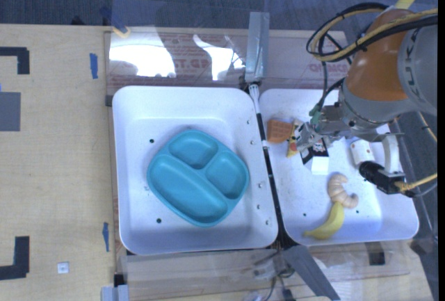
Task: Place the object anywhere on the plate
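On the bench (49, 153) you see the blue plate (198, 176) in the left bin (132, 174), while the claw (311, 138) hangs over the right bin (396, 223); whether it is spread I cannot tell.

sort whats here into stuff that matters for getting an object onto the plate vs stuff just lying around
For the job:
- blue plate, left bin
- end effector, over the right bin
- orange object beside it

Lying about:
- banana
- pale curled object
- small white block

Teal plate (198, 176); white bins (139, 112); yellow banana (329, 222).
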Available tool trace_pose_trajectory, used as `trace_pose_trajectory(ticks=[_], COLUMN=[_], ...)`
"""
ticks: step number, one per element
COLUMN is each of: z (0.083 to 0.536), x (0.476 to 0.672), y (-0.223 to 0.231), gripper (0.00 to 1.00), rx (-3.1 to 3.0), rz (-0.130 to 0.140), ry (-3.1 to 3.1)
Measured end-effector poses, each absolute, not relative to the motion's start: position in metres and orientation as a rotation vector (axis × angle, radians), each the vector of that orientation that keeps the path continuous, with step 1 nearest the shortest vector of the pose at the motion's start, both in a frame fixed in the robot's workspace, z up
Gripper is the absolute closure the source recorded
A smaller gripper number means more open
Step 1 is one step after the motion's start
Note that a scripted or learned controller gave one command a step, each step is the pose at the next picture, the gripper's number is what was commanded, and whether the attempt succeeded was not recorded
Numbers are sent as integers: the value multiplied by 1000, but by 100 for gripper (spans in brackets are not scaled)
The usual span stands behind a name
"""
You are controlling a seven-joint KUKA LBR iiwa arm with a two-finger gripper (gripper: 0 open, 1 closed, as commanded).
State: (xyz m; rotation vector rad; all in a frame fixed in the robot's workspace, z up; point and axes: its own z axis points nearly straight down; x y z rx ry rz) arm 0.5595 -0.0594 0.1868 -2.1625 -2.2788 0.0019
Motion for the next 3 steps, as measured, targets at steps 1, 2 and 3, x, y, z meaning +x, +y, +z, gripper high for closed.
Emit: trace_pose_trajectory(ticks=[1, 2, 3], z=[217, 184, 185], x=[565, 553, 554], y=[23, 92, 90], gripper=[100, 100, 0], rx=[-1841, -1305, -1309], rz=[-3, 1, -1], ry=[-2548, -2854, -2855])
